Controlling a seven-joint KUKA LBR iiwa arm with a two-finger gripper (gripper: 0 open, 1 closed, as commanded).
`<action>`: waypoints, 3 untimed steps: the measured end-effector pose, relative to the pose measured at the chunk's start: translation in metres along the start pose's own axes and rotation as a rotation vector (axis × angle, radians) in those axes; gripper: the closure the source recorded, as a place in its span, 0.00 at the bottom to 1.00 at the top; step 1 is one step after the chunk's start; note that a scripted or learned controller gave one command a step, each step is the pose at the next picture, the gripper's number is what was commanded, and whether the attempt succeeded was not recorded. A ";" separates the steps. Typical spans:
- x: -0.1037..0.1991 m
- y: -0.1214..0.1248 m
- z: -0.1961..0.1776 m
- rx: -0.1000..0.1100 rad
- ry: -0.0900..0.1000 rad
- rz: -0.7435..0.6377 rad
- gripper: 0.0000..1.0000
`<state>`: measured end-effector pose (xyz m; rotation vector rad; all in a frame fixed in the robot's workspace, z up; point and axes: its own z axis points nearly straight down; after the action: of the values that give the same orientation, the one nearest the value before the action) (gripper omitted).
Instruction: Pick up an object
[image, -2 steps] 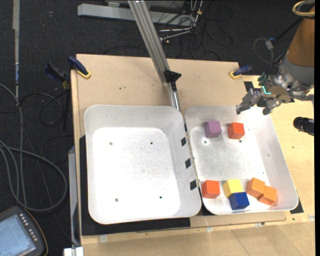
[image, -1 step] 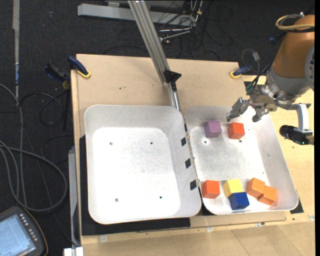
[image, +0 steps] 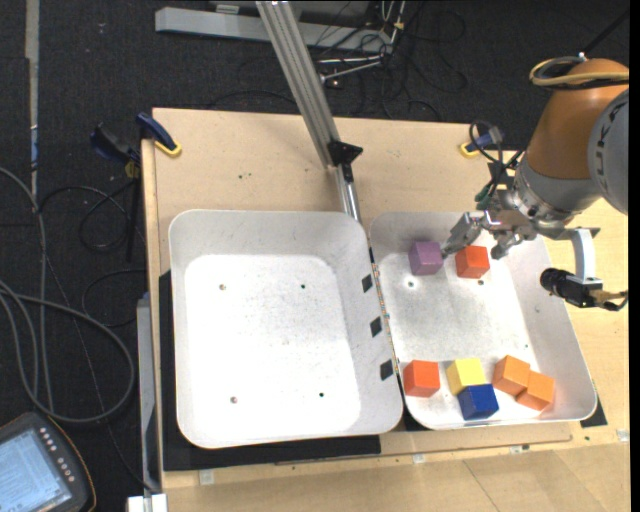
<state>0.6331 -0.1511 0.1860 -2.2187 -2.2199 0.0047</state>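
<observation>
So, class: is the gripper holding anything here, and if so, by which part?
Nothing is held. The gripper sits just above the orange block, which lies on the bin floor.

**Lighting and feed quality from my end**

Light's even and fairly bright, coming from overhead as far as I can tell. The two white bins (image: 270, 320) nearly blow out, with a soft sheen on their rims. Shadows are short and soft; the blocks (image: 470, 385) barely cast any. The dark floor (image: 70, 300) around the tabletop (image: 250, 150) swallows detail. Focus is decent mid-frame, though the whole feed looks a bit grainy and soft.
</observation>
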 end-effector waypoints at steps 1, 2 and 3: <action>-0.006 0.003 0.059 -0.005 -0.003 0.002 0.00; -0.006 0.005 0.045 -0.011 -0.003 0.001 1.00; 0.002 0.009 -0.003 -0.011 -0.001 -0.003 1.00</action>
<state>0.6423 -0.1487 0.1890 -2.2217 -2.2296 -0.0062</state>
